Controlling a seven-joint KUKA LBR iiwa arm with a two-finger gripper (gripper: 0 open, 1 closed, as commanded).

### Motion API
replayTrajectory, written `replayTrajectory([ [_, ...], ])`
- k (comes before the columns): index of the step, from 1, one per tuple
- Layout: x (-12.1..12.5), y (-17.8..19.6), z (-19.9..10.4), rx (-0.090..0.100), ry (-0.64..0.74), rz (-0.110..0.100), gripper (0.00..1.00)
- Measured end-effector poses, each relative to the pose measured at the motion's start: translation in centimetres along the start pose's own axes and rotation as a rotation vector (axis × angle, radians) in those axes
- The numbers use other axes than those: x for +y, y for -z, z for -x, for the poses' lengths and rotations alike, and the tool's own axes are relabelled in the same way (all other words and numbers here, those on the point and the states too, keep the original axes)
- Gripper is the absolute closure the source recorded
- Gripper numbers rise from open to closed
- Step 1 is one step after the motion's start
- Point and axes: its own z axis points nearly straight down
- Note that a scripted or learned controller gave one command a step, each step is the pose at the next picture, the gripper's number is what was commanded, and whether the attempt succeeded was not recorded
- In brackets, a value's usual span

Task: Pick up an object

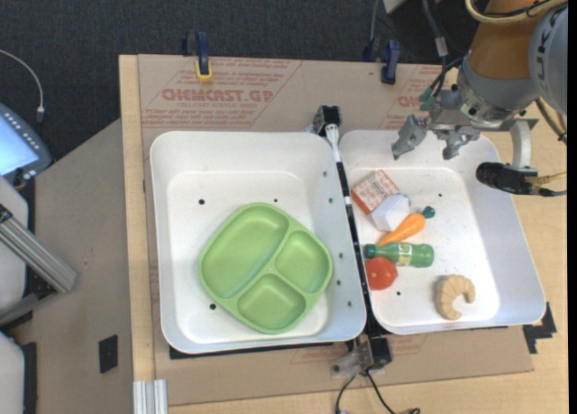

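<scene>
At right bin twelve o'clock rim: gripper hovering, jaws spread wide, nothing between; carrot at centre.

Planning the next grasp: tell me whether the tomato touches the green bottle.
Touching. The camera view shows the red tomato pressed against the lower left end of the green bottle, with no white bin floor visible between them.

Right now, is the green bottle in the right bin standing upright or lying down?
Lying down. The green bottle rests on its side on the right bin's floor, beside the tomato, below the carrot.
</scene>
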Motion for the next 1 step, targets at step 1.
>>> replayTrajectory([
  [1, 0.29, 0.86, -0.02, -0.002, 0.002, 0.015, 0.0],
])
